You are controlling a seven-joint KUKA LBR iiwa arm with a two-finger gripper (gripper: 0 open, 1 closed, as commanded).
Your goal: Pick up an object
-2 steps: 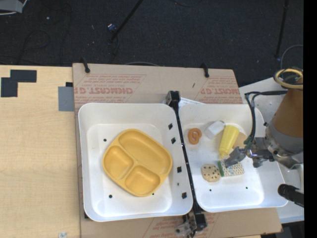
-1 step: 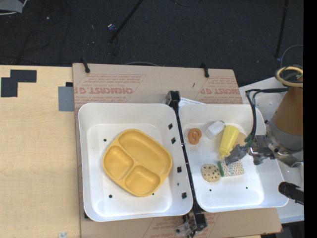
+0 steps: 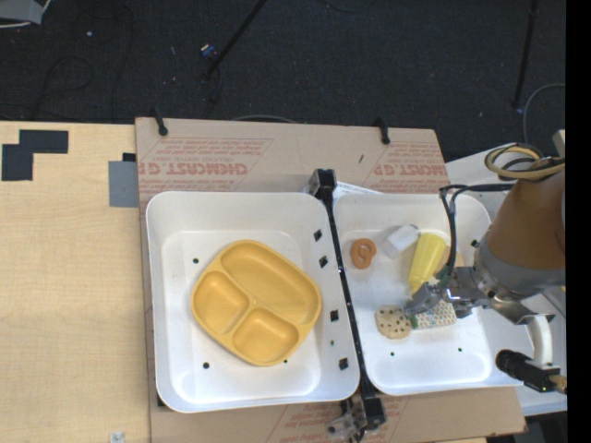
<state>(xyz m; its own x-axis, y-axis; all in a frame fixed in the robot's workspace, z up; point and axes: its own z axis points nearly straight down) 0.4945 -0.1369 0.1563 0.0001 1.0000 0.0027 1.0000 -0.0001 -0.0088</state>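
Two shallow white plastic bins with rounded corners sit side by side on a sheet of brown printed cardboard (image 3: 277, 155), divided by a black strip (image 3: 340, 293). The left bin (image 3: 175, 238) holds a yellow sectioned plate (image 3: 256, 301), smooth and glossy, with three moulded compartments and a softly rounded outline, lying flat and turned at a slant. The right bin (image 3: 434, 367) holds several small objects: a flat orange ring-shaped piece (image 3: 363, 253) near the divider, a pale whitish block (image 3: 401, 239) just beside it, a yellow tapered cylinder (image 3: 427, 257) lying on its side, a round tan cookie-like disc with dark specks (image 3: 392, 323), and a small speckled rectangular piece (image 3: 438, 316) between the disc and the arm. The grey arm with its orange band (image 3: 531, 220) reaches in from the right; its gripper (image 3: 427, 300) hangs low over the right bin, just beside the lower end of the yellow cylinder and over the speckled piece. Whether the jaws are open or closed cannot be told, nor whether anything lies between them. The cardboard rests on a light wooden bench (image 3: 65, 293) marked with dark rectangular patches; behind it lies a dark carpeted floor (image 3: 323, 44) crossed by black cables.
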